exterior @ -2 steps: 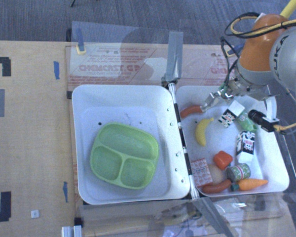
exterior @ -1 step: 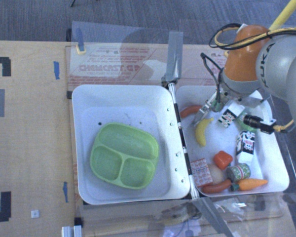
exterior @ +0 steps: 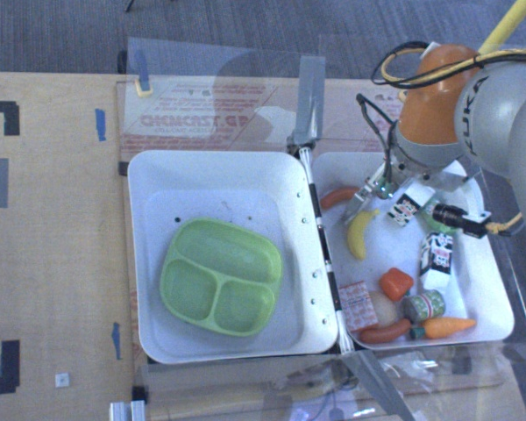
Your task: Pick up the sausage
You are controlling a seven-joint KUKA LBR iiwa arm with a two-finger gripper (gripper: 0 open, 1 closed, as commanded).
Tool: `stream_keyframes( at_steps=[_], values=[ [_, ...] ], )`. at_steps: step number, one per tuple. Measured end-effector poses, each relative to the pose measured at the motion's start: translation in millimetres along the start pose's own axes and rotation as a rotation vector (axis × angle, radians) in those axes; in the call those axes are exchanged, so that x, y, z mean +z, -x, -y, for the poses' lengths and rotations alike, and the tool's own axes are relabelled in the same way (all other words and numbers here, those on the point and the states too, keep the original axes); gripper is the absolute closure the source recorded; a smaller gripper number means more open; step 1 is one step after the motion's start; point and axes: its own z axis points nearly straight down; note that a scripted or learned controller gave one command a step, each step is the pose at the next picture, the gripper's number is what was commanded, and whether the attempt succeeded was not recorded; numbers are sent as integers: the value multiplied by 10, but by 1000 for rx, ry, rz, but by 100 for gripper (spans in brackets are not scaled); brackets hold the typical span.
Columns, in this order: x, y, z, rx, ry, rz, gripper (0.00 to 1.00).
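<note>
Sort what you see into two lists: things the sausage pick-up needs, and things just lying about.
Needed: sausage; gripper.

Lying about: banana; carrot; green tray; milk carton; can; second sausage.

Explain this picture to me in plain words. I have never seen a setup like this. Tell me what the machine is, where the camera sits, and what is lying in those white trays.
The camera hangs above a wooden bench and looks down at a slant. The grey machine with the orange band is a robot arm reaching in from the right. At its tip is a claw, low over the right bin, near a banana and a red sausage. I cannot see anything gripped in it.

That bin also holds a second sausage, a carrot, a small can, a red block, a packet and two small cartons.

The left bin holds a green divided plate.
</note>
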Motion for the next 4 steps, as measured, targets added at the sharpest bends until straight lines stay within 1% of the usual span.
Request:
stream_keyframes(
  at_steps=[2,3,4],
  values=[
    [0,0,0,0,0,0,0],
    [2,128,83,193,16,5,0],
    [-10,184,80,400,24,12,0]
  ],
)
